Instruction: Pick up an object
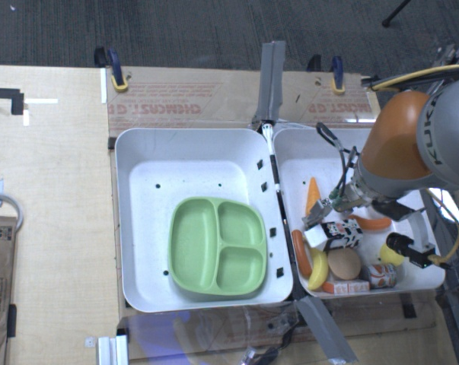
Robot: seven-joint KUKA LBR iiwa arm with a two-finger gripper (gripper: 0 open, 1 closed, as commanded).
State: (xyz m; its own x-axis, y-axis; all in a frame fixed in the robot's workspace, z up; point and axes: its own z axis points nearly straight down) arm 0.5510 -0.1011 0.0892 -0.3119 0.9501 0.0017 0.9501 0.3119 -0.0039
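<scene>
The counter (46,166) is light wood, with a cardboard sheet under two shallow white bins set side by side. The left bin (138,204) holds a pale green divided plate (218,245) with three compartments, lying flat toward the bin's near right corner. The grey arm (412,139), with its orange band, reaches in from the right over the right bin (298,147). Its hand (320,217) hangs low above the clutter in that bin, just over a small black-and-white carton (339,234); whether its fingers are spread or closed cannot be told, and nothing is seen between them. The objects to pick lie crowded in the near half of the right bin: an orange carrot (312,195) beside the hand, a red sausage (301,252) and a yellow banana (318,272) along the left wall, a round tan ball (344,265) between them and a small can (382,275), with a flat orange box (345,287) at the near edge.
</scene>
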